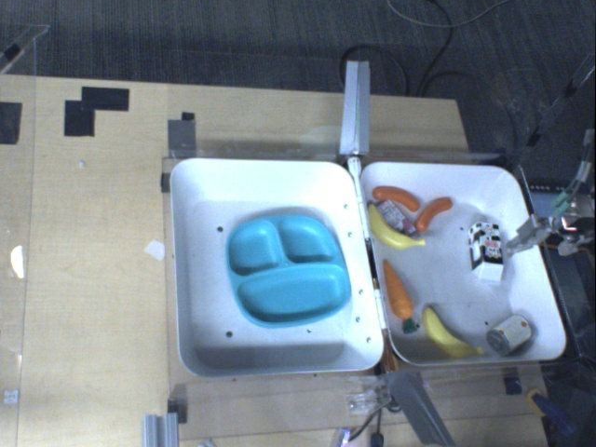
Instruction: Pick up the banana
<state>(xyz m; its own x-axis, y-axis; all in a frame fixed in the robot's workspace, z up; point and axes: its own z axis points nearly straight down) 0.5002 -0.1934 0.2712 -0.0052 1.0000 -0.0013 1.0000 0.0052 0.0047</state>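
Two yellow bananas lie in the right bin (521, 186). One banana (393, 235) rests against the bin's left wall, just below two orange-red sausages (414, 207). The other banana (447, 335) lies near the front edge, between a carrot (399, 291) and a grey can (508, 334). My gripper (520, 238) reaches in low over the bin's right rim, beside a black-and-white object (485, 245). It is well to the right of both bananas and touches neither.
The left bin (196, 250) holds a blue compartment tray (287, 268). A metal post (355, 110) stands behind the divide between the bins. Cables trail across the dark floor at the back right.
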